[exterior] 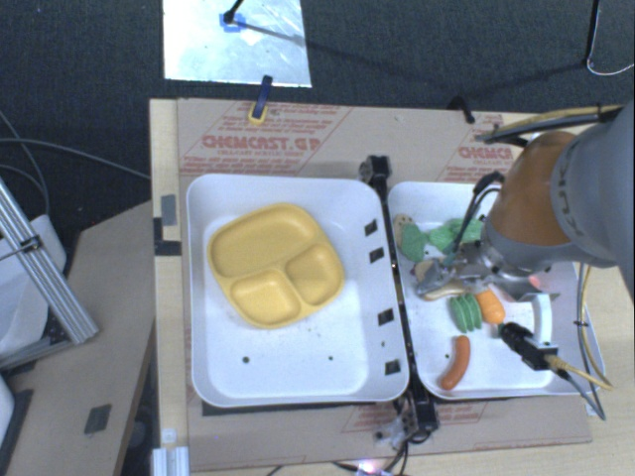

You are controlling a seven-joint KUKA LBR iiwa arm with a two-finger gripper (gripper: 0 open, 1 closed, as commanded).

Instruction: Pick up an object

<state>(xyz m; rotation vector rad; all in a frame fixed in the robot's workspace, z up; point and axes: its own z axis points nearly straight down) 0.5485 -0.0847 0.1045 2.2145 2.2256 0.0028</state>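
My gripper (435,284) hangs low over the left half of the right bin (417,365), among the small toys there. A green leafy toy (437,237) and a pale tan piece (406,231) lie just beyond it. A ridged green toy (464,313) and an orange piece (492,308) lie just in front of it. A red-orange sausage (454,362) rests nearer the bin's front edge. The arm's grey body and orange band (531,201) cover the bin's right part.
The left bin (298,365) holds a yellow divided plate (275,264). A black divider with clips (391,266) runs between the bins. Cardboard (298,137) lies under both bins, with a shiny sheet (236,28) beyond.
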